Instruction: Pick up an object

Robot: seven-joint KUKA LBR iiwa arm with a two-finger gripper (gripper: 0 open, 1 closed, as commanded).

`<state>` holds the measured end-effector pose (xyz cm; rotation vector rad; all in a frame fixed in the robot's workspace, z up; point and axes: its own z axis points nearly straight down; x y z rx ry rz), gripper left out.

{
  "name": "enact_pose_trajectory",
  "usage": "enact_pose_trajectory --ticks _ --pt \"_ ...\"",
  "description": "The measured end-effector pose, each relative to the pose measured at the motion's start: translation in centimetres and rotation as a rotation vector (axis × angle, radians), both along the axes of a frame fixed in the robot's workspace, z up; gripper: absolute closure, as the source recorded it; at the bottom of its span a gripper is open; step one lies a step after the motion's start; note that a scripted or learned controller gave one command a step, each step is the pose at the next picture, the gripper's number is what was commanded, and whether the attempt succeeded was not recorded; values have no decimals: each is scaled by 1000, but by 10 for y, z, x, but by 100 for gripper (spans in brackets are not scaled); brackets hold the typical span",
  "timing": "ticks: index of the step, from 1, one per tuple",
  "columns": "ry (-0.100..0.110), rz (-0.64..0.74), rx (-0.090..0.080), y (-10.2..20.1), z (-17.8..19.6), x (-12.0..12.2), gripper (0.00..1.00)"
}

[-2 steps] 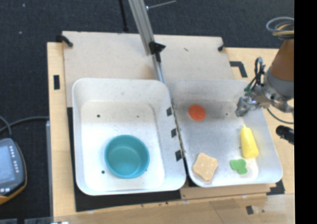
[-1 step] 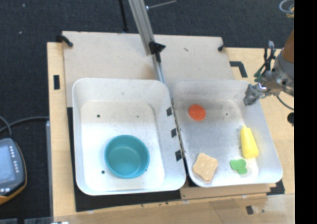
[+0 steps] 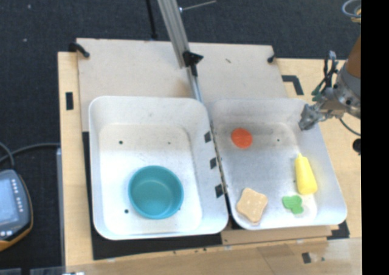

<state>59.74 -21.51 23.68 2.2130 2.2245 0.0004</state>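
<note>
I see the gripper (image 3: 307, 117) at the right bin's (image 3: 273, 112) far right corner, hanging over the rim with nothing between its parts that I can make out; from this slant I cannot tell whether it is spread or closed. Everything I could pick lies toward the near side from it. The closest piece is the yellow block (image 3: 305, 174), near the right wall and almost straight below the gripper in my view. Just beyond that block, toward the front rim, sits a small green piece (image 3: 294, 204), and to its left a tan sponge-like square (image 3: 251, 205) rests close to the front left corner. An orange ball (image 3: 242, 138) lies to the gripper's left, near the middle of the bin's far half, well apart from the others. Farther left, in the left bin (image 3: 109, 115), a teal bowl (image 3: 155, 191) stands upright toward the front. Both bins rest on the tabletop (image 3: 237, 61).
</note>
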Motion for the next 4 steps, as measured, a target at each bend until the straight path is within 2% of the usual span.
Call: enact_pose_trajectory --ticks 1,3,4 --pt "2 2 3 55 -6 18 100" --pt "1 1 3 164 -17 34 100" --pt "0 2 4 207 -8 42 100"
